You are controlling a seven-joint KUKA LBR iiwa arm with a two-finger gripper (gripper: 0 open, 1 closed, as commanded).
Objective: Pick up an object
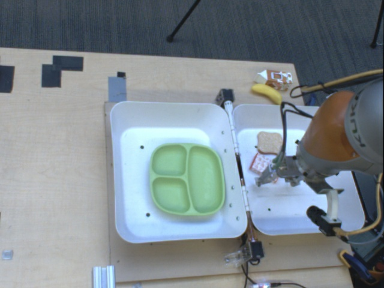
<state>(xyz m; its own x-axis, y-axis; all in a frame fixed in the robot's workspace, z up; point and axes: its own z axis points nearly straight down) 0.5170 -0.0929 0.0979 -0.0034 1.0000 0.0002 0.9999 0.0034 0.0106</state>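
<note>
In the right bin (300,221) a tan slice of toy bread (269,141) lies near the back left. Just in front of it lies a small red and white packet (260,162). My gripper (271,176) reaches in from the right and hangs low over the bin, just in front of and to the right of the packet, close to its edge. The grey wrist and orange band (330,131) cover the right half of this bin. Whether anything is in the gripper cannot be made out.
The left bin (129,131) holds a green divided plate (187,179). Behind the right bin, on the bench, lie a yellow banana (266,92) and a small carton (276,77). A ridge (237,161) separates the bins. Cables run along the right side.
</note>
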